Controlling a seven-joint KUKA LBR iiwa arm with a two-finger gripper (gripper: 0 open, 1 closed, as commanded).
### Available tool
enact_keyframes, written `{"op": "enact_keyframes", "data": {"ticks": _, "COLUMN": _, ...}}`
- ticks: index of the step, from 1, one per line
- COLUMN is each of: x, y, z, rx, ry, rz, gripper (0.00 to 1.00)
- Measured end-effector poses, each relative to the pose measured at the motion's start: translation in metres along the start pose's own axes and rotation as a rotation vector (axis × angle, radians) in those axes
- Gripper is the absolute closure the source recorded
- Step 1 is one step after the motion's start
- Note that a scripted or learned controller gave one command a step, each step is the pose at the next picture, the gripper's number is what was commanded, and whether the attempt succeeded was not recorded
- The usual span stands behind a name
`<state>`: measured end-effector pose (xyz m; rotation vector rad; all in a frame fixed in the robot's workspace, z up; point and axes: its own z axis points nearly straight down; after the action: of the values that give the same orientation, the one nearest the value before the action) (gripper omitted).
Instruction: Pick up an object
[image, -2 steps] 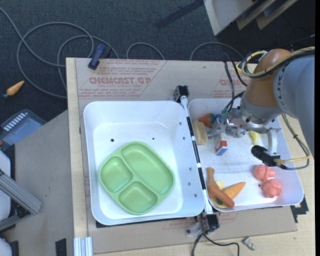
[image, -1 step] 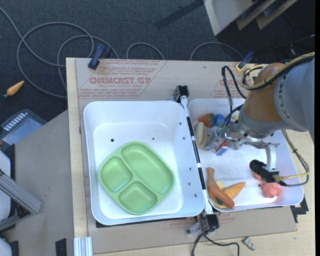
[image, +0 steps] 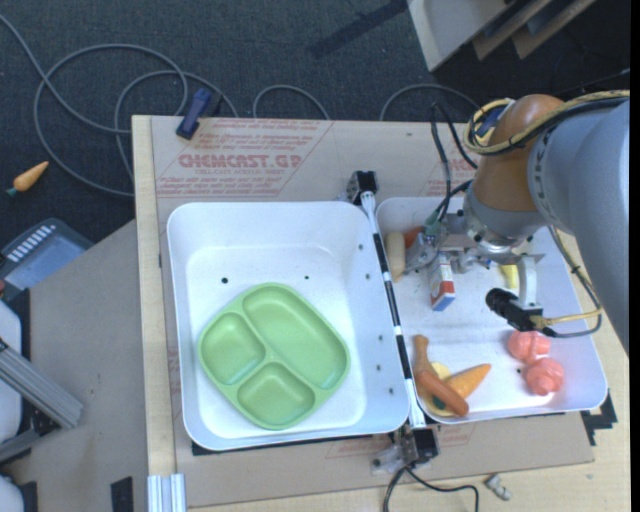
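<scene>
My gripper (image: 480, 270) hangs over the back half of the right bin (image: 585, 385), below the orange wrist band, and its fingers stand apart with nothing between them. A small white, red and blue block (image: 443, 292) lies on the bin floor just under the left finger (image: 435, 252). A yellow piece (image: 510, 274) peeks out by the right finger. Along the front of the bin lie an orange carrot (image: 470, 379) and a brown sausage shape (image: 436, 377). Two pink lumps (image: 536, 360) rest at the right.
The left bin (image: 200, 235) holds a green three-part plate (image: 272, 352). An orange-brown piece (image: 411, 242) sits at the back left corner of the right bin, against the divider (image: 385, 290). A black part with a yellow cable (image: 510, 308) juts out near the gripper.
</scene>
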<state>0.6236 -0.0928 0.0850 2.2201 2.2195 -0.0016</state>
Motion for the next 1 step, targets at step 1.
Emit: {"op": "enact_keyframes", "data": {"ticks": 1, "x": 0.0006, "y": 0.0005, "z": -0.0100, "rx": -0.002, "ry": 0.001, "rz": -0.001, "gripper": 1.00}}
